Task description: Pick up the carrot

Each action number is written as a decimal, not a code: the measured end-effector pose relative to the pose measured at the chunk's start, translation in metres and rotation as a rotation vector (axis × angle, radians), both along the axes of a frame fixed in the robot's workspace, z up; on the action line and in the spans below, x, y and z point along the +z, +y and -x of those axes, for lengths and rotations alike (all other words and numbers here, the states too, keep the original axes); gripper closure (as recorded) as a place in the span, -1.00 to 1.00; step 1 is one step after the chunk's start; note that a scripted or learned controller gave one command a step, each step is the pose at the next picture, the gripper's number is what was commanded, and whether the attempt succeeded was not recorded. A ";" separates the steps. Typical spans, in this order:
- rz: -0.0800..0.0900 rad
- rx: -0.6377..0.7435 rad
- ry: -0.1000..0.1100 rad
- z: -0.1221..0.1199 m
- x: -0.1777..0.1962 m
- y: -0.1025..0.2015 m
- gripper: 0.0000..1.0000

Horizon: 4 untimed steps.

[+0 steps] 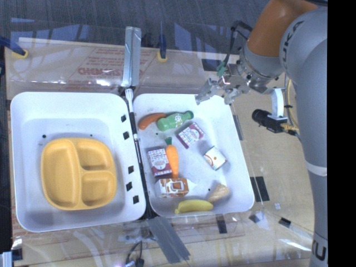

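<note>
Now | end effector [217, 92]: fingers spread, holding nothing | carrot [173, 158]: right bin [236, 166] | carton labels unreadable

An orange carrot [173, 159] with a green top is seen lying lengthwise, green end pointed away, in the right bin's middle.

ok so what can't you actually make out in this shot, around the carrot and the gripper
- Gripper: in the camera view it is small and blurred at the right bin's top rim; open or shut cannot be judged.
- Carrot: its lower end meets a small box; whether it rests on the box or just touches it is unclear.
- Printing on the boxes: too small to read.
- Arm: cut off by the frame's top edge.
</note>
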State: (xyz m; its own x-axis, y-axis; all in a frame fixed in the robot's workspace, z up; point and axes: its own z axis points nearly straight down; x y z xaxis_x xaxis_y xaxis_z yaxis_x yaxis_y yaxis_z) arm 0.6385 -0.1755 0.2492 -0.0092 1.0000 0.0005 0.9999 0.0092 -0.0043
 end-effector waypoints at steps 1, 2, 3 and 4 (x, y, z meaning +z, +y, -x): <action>-0.001 0.167 0.001 0.059 -0.052 0.072 -1.00; 0.001 0.168 -0.009 0.066 -0.153 0.073 -1.00; 0.000 0.174 -0.011 0.065 -0.142 0.075 1.00; 0.000 0.174 -0.012 0.065 -0.142 0.075 -1.00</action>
